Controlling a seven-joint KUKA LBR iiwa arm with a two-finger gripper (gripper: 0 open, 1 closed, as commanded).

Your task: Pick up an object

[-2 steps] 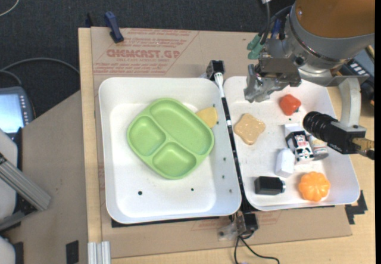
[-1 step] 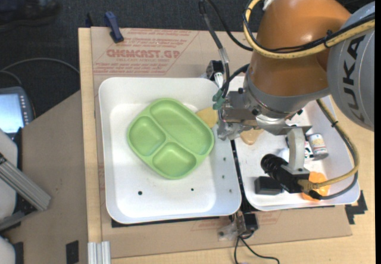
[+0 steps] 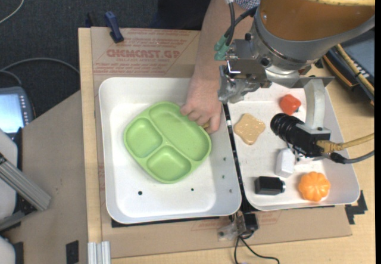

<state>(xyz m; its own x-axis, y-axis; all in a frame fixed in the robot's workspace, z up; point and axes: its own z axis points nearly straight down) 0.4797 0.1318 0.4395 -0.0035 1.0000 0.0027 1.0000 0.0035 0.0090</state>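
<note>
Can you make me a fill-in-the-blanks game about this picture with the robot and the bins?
1. The divided plate in the left bin is colored ____.
2. A person's ____ touches that plate's far edge.
3. The little pumpkin in the right bin is colored ____.
4. The plate has ____ compartments.

Missing words: green, hand, orange, three.

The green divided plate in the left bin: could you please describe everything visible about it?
The green divided plate is a rounded, matte, plastic-looking dish with three compartments: one at its left, one across its upper right and one at the bottom. It holds nothing, lies flat and turned at an angle on the floor of the left white bin, right of centre. A person's bare hand grips its upper right rim.
</note>
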